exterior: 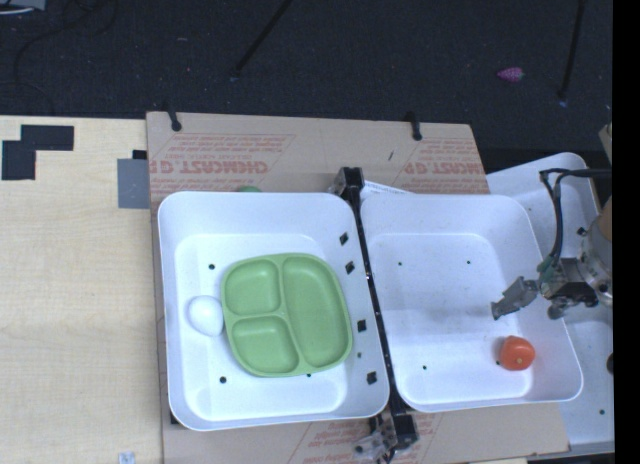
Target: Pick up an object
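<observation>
Gripper, fingers apparently spread and holding nothing, hangs just beyond the orange ball, which looks light, smooth, roll-prone; best pinched across its middle.

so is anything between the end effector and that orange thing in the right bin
Nothing visible. The end effector is over the right bin near its right wall, and the orange object lies just below it in the view on bare bin floor, with nothing between them.
</observation>
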Controlling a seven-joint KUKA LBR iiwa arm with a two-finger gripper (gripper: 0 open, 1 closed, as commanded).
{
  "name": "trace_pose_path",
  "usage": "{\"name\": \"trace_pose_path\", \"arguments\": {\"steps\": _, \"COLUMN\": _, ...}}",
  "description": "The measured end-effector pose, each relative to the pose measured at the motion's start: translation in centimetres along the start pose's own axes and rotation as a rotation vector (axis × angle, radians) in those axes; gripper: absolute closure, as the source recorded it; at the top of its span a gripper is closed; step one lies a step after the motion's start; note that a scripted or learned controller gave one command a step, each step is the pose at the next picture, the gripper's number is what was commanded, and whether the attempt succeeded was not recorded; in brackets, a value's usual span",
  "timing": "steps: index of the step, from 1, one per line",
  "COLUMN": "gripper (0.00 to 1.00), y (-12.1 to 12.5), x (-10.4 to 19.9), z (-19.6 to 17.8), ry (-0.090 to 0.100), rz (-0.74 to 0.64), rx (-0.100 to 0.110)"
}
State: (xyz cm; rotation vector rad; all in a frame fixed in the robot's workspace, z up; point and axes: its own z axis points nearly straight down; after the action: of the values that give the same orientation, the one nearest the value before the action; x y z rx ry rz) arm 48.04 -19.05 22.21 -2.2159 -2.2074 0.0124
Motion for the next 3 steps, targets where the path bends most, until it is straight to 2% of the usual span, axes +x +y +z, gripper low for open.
{"name": "trace_pose_path", "arguments": {"steps": 1, "gripper": 0.00, "y": 0.3, "x": 0.0, "z": -0.6, "ry": -0.003, "rz": -0.004, "rx": -0.012}}
{"name": "trace_pose_path", "arguments": {"steps": 2, "gripper": 0.00, "y": 1.2, "x": 0.6, "z": 4.4, "ry": -0.001, "rz": -0.004, "rx": -0.009}}
{"name": "trace_pose_path", "arguments": {"steps": 3, "gripper": 0.00, "y": 0.3, "x": 0.0, "z": 9.7, "ry": -0.001, "rz": -0.003, "rx": -0.008}}
